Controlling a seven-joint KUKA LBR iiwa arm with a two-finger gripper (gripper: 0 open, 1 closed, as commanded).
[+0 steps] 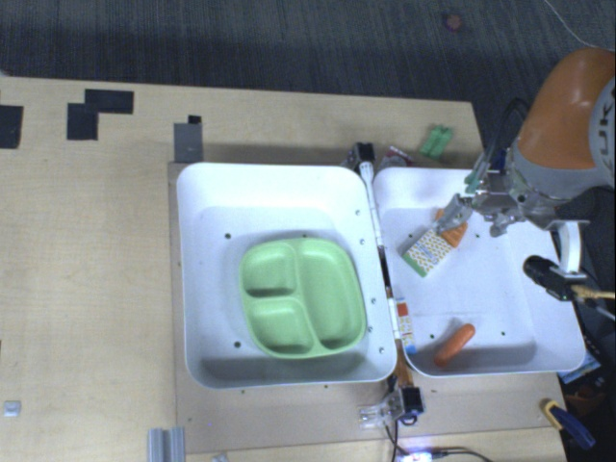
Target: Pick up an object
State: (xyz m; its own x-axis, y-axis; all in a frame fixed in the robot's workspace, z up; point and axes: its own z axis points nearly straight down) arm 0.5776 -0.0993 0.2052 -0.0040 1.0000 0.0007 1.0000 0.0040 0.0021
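**Gripper parked right over the patterned box in the right bin**

From my remote seat, biggest stuff first. The bench [87, 287] is light wood, and the two white bins sit side by side on it. The left bin [207, 258] has a green divided tray [303, 296] lying flat in its middle, three compartments, nothing in them that I can see.

The right bin [500, 301] is where the action is. The arm [573, 114] comes in from the right, orange band up top and grey wrist below it, reaching over the far right part of that bin.

The gripper [460, 218] hangs above the upper middle of the right bin, and its tip sits right at the top end of a small patterned box [429, 251] with an orange end. The box lies tilted on the bin floor. I honestly can't tell whether the fingers are spread or closed, or whether they're actually on the box; it's too small and cluttered there.

An orange sausage-shaped thing [453, 344] lies near the front wall of the right bin, well apart from the gripper.

Behind the bins, a little green object [436, 141] rests on the bench.
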